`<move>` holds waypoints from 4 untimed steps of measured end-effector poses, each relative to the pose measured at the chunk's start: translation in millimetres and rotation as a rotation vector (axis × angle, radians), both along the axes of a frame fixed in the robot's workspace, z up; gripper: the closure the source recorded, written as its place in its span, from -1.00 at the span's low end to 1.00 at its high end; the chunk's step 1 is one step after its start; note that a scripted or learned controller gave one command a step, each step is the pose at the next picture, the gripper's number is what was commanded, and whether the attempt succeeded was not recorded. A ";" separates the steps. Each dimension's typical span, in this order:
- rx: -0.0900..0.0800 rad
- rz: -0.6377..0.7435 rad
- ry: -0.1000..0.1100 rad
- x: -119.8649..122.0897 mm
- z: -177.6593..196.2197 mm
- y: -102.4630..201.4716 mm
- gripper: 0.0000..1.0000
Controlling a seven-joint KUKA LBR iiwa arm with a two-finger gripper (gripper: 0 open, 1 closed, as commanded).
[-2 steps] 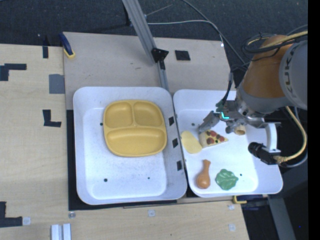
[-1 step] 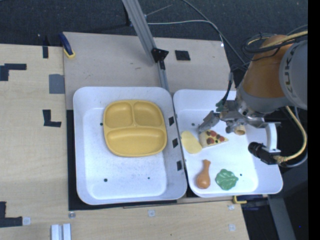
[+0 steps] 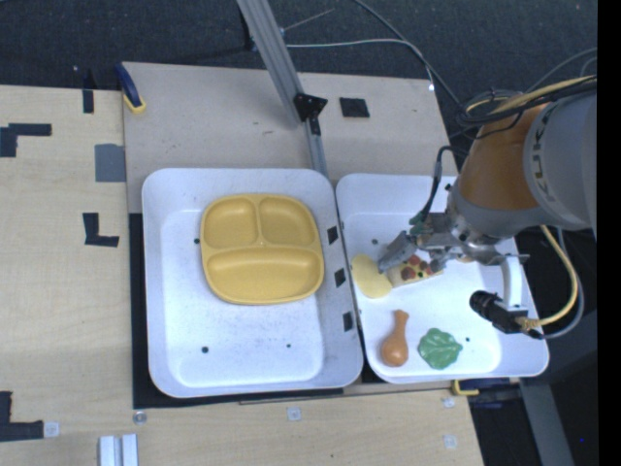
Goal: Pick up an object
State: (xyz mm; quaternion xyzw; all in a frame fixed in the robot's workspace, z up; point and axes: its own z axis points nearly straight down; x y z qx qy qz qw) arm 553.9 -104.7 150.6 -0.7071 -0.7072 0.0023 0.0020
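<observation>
Just left of the tool (image 3: pixel 412 260) lies a pale-yellow piece (image 3: pixel 370 278).

Grey arm (image 3: pixel 572 158); orange wrist band (image 3: pixel 495 168) — yellow cable (image 3: pixel 558 314) trailing.

Place: you are looking at a robotics lab bench, not a home or kitchen.
Bench: a pale wooden benchtop (image 3: pixel 58 289) with black tape marks on its left side.
Bins: two shallow white plastic bins (image 3: pixel 165 289), side by side on a dark mat.
Arm: a grey industrial arm with an orange band (image 3: pixel 500 168) reaches in from the right.
Rigging: a slanted grey metal mounting pole (image 3: pixel 277 51) and loose cables run across the dark far floor (image 3: pixel 437 17).
Props: toy food and a yellow divided plastic tray (image 3: pixel 262 249), not real tableware.
</observation>
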 end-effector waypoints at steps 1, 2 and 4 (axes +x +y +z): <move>-0.002 0.001 -0.005 3.2 -53.8 9.3 -1.00; -0.005 -0.001 -0.012 5.3 -62.2 7.0 -1.00; 0.000 0.001 -0.007 11.2 -2.9 -0.5 1.00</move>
